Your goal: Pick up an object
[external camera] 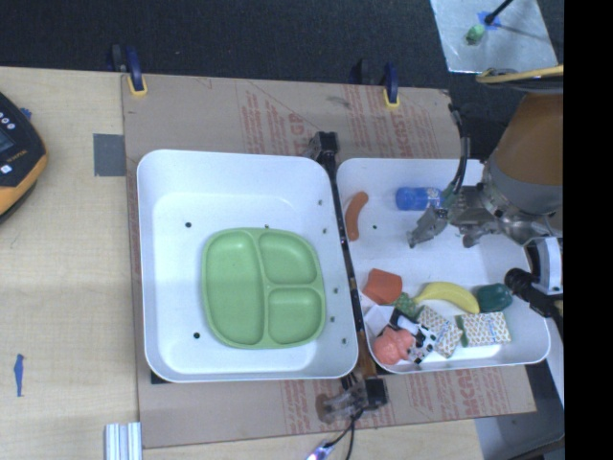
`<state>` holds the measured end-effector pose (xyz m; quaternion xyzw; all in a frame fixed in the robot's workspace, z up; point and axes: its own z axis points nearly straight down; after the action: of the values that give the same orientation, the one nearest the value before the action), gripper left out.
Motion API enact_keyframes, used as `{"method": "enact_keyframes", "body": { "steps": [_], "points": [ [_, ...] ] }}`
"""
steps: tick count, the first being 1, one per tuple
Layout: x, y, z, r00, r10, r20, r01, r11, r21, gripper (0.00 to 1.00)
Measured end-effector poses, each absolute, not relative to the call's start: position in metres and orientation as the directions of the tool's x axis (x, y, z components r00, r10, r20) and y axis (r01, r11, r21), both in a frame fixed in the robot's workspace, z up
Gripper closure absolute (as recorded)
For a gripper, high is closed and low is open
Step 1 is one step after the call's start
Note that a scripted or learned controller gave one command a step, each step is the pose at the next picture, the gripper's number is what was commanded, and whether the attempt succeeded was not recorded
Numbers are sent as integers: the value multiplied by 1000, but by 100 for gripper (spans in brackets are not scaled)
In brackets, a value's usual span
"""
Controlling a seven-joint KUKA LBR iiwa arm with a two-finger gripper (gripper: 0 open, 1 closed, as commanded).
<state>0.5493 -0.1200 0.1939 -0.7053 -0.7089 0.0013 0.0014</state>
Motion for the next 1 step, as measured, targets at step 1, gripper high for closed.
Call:
{"method": "enact_keyframes", "body": {
  "steps": [1],
  "points": [
    [477,-98,95,-5,1000,-1,1000,5,2,0]
  ]
}}
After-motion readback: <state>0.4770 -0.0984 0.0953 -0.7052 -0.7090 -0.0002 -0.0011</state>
